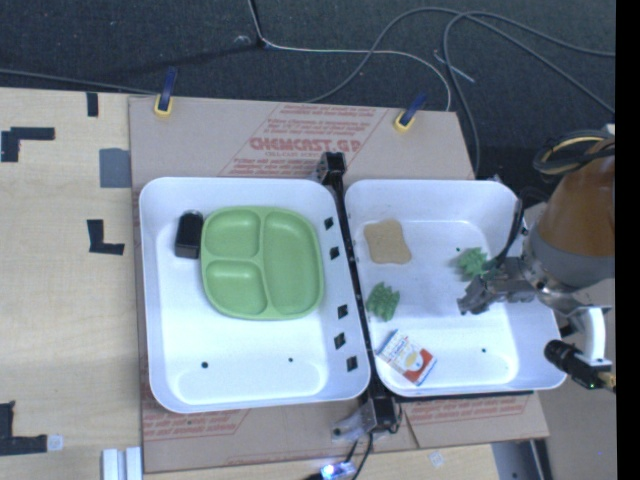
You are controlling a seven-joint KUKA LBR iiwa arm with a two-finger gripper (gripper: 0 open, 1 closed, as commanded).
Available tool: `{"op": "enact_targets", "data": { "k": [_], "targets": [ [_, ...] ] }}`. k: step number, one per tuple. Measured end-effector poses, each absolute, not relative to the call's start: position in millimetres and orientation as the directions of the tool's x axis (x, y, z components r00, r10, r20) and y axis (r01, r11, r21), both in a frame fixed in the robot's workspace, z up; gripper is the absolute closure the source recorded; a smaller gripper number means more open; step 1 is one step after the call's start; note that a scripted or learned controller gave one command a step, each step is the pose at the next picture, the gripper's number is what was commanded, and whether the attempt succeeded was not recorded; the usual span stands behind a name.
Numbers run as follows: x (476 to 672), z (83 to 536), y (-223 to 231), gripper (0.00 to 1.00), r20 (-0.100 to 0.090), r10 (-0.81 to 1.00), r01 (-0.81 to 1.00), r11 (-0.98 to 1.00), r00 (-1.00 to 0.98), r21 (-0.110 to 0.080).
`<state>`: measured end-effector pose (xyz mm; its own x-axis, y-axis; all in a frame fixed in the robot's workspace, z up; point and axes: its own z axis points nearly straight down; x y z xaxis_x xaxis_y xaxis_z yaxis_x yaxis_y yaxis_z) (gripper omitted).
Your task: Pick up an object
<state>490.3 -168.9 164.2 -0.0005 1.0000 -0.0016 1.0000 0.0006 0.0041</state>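
The right bin (500,204) holds a tan square piece (386,242), a green leafy toy (383,300), a second green leafy toy (470,262) and a small white and red packet (406,358). My gripper (478,298) hangs low over the right side of this bin, just below and to the right of the second green toy. Its dark fingers point left and down. Nothing shows between them.
The left bin (160,298) holds a green divided plate (263,263) and a small black block (188,234) at the plate's left. A black divider (345,268) runs between the bins. The arm's orange band (585,213) sits over the right bin's edge. Cables lie beyond the bench.
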Motion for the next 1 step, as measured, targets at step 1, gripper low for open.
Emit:
{"op": "enact_targets", "data": {
  "k": [1],
  "targets": [
    [498.6, 211.7, -163.2, 1.00, -0.001, 1.000, 1.000, 0.002, -0.002, 0.003]
  ]
}}
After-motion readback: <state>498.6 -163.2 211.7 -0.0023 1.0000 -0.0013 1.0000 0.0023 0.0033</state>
